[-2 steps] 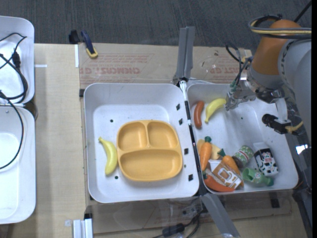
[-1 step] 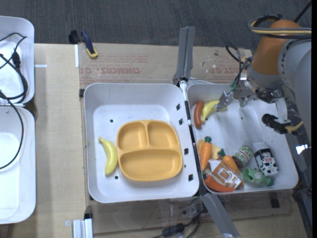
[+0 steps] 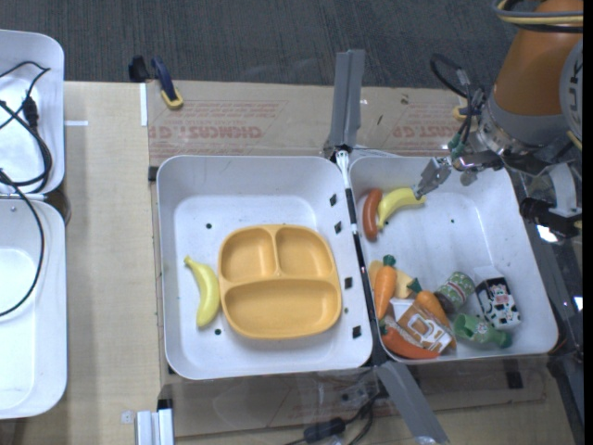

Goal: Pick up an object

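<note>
My gripper (image 3: 428,182) hangs low over the back of the right bin (image 3: 533,248), its tip right beside the upper end of a small yellow banana (image 3: 397,203). I cannot tell whether it touches the banana. A red-orange sausage (image 3: 372,213) lies just left of that banana, against the bin's left wall. Toward the front of this bin sit a carrot (image 3: 384,288), an orange snack packet (image 3: 422,328), a small can (image 3: 456,288), a black-and-white carton (image 3: 498,304) and a green toy (image 3: 483,329).
The left bin (image 3: 176,248) holds a yellow divided plate (image 3: 278,281) and a second banana (image 3: 205,291) by its left wall. A grey post (image 3: 346,100) rises at the back between the bins. White equipment with black cables (image 3: 23,156) stands at the far left.
</note>
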You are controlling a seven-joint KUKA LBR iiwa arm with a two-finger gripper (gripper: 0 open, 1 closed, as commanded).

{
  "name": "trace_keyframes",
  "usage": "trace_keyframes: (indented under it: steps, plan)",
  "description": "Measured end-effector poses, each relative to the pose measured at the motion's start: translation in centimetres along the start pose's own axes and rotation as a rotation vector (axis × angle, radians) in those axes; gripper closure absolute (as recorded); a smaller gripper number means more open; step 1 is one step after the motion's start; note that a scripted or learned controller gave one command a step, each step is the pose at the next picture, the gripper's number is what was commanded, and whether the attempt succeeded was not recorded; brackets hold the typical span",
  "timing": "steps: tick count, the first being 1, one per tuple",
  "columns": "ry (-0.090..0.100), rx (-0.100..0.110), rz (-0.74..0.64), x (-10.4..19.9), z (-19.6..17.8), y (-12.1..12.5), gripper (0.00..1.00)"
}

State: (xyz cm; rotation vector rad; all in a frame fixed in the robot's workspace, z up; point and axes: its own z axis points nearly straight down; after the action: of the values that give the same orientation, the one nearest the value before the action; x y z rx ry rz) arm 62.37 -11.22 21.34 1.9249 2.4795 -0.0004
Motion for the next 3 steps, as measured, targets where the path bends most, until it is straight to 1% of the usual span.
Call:
trace_keyframes:
  steps: [1, 2, 3]
  plan:
    - [0.0, 0.003, 0.059, -4.0, 9.1, 2.5, 0.0]
    - [0.001, 0.001, 0.034, -2.0, 12.1, 2.7, 0.0]
    - [-0.002, -0.001, 0.033, -2.1, 11.0, 2.8, 1.0]
